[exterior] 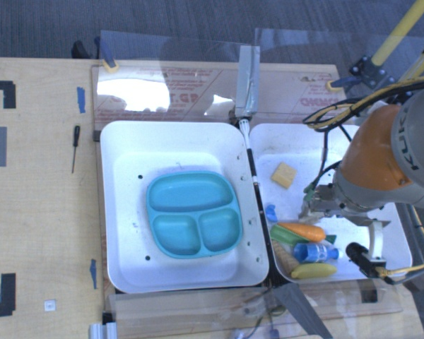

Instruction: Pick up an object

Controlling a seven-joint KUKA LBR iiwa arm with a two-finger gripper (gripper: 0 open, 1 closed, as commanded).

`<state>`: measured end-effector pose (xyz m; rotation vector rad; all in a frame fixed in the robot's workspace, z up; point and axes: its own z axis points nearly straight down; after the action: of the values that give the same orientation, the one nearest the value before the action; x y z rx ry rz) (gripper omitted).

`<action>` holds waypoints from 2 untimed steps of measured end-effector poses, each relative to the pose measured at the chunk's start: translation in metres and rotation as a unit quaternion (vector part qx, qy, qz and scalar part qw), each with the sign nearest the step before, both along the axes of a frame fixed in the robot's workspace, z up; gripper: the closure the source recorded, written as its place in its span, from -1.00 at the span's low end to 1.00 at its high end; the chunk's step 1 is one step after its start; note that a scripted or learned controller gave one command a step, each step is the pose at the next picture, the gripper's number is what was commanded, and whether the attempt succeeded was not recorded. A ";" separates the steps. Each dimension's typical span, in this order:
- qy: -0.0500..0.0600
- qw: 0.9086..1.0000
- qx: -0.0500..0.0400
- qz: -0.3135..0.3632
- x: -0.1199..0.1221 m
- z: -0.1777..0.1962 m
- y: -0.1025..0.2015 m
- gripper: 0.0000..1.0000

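Observation:
The right bin (268,138) holds a pile near its front: an orange carrot (304,229), a green item (284,236) beside it, a blue bottle (313,252) and a yellow banana-like piece (313,271). A tan square block (283,176) lies apart toward the back, and a small blue piece (271,212) sits by the left wall. My gripper (313,207) hangs over the right bin, just above and behind the carrot, under the grey wrist and orange band. I see nothing held in it.
The left bin (120,147) carries a teal divided plate (193,213). A black part (364,257) sticks out near the right bin's front right corner. Cables loop above the arm at the back right. A metal divider post (246,80) stands behind the bins.

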<state>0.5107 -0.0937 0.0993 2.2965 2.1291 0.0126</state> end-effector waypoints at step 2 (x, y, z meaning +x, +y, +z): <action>0.002 1.000 0.000 0.017 -0.028 -0.012 -0.018 -1.00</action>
<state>0.4823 -0.1114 0.0878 2.2626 2.1695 0.0099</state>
